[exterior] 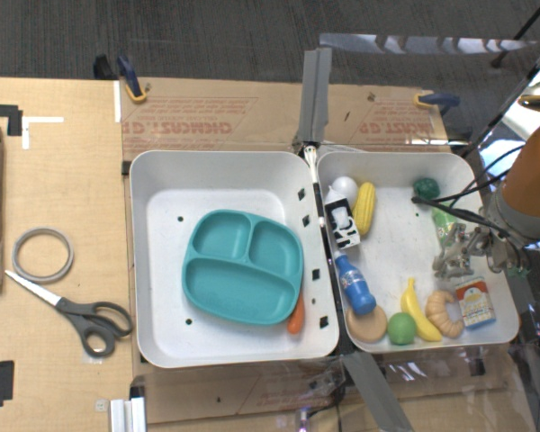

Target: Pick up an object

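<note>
Two bins on the desk; gripper (pixel 456 257) hovering low in right bin (pixel 405 162), approach step, nothing gripped. Fingers: cannot tell if apart. Sitting just near of it: croissant (pixel 445 313), banana (pixel 418 310), small carton (pixel 475 304). Needing descent onto one item, neighbours crowding.

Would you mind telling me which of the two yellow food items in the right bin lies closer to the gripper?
The banana, curved, near the bin's front edge beside the green ball. The corn cob lies farther from the gripper, against the left wall.
</note>
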Available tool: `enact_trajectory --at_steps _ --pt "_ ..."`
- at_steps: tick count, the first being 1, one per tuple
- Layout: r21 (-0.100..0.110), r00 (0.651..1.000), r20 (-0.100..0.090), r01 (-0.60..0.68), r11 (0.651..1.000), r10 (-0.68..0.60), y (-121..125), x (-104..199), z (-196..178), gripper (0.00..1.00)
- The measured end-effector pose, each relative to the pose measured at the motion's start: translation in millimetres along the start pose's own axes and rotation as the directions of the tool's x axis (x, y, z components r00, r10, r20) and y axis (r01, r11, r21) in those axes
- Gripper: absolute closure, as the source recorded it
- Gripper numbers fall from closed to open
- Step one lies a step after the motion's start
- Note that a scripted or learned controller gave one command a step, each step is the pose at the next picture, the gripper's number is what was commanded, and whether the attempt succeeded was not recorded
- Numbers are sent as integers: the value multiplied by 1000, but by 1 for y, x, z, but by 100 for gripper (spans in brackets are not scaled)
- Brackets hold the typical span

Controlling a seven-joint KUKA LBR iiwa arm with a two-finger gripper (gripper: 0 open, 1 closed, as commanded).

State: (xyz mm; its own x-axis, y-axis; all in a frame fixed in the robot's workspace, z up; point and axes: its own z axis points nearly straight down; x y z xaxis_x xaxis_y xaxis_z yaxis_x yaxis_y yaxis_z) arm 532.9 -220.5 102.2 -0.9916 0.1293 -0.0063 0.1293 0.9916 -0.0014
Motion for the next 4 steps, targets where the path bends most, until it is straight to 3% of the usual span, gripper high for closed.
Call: enact_trajectory --at_steps 1,2,3,4 --pt "-3 959 -3 282 959 -282 -7 45 -36 100" --pt "-3 964 -2 265 964 -265 1 -5 10 100" --pt "-3 807 2 591 807 -591 1 -9 -5 100" --pt "-4 586 2 811 586 -811 -1 5 -27 100"
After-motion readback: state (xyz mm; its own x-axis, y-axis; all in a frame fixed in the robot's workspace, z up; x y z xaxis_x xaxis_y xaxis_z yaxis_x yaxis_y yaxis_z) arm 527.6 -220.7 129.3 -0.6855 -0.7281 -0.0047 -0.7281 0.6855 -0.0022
